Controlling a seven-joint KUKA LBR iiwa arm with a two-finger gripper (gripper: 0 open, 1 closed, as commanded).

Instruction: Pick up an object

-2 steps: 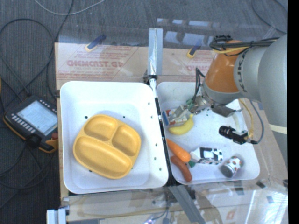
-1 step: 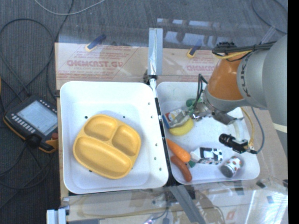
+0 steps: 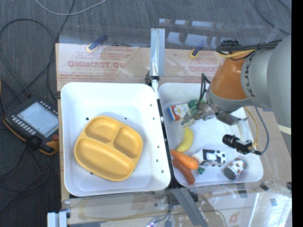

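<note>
Banana (image 3: 187, 140) just below fingers (image 3: 188, 119), right bin (image 3: 255, 171), carrot (image 3: 185, 160) beneath.

cam: 1 fixed overhead | slanted down | both bins (image 3: 71, 126) in frame | arm (image 3: 265, 74) enters from right

Bench (image 3: 106, 63), left white bin (image 3: 80, 96), right white bin (image 3: 253, 171), side by side
</note>
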